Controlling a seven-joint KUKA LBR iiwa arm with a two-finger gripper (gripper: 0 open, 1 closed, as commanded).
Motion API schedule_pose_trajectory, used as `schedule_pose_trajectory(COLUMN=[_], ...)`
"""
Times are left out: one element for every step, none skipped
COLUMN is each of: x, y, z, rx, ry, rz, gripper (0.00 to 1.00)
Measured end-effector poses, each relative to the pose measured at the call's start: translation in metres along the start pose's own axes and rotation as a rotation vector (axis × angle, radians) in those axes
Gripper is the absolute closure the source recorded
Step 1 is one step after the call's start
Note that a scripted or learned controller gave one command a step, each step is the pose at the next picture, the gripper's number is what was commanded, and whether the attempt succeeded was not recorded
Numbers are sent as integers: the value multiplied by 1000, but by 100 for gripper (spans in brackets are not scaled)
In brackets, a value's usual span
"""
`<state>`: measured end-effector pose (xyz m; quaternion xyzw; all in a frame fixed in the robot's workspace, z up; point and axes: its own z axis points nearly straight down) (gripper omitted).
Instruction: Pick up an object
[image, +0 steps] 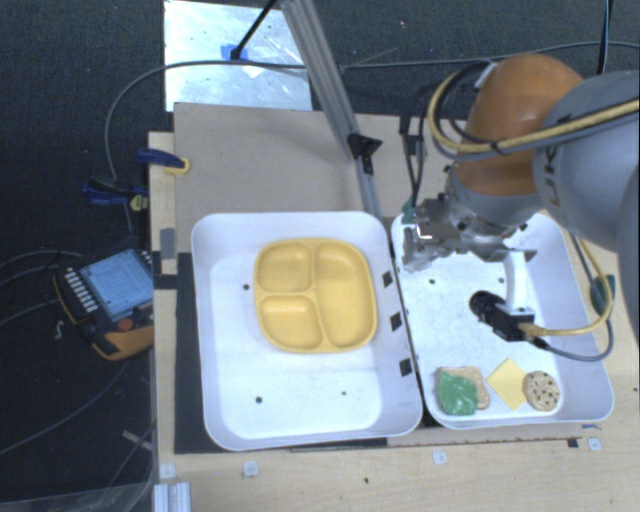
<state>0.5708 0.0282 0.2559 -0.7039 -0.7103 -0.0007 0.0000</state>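
Note:
Three toy foods lie along the front edge of the right bin (440, 310): a green leafy piece on a slice of toast (459, 391), a yellow cheese square (507, 383) and a round speckled cookie (541, 390). My gripper (413, 247) hangs over the bin's far left corner, close to the wall between the two bins. It is well behind the foods and touches none of them. The grey arm with its orange band comes in from the upper right and hides the far part of the right bin.
The left bin (225, 340) holds a yellow divided plate (315, 295) in its far half. A slanted metal pole (335, 90) stands behind the bins. A blue and orange device (110, 290) and cables lie off the bench to the left.

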Motion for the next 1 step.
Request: schedule_pose_trajectory(x=[48], y=[13], z=[18], rx=[-1], ry=[0], rz=[1], gripper=[100])
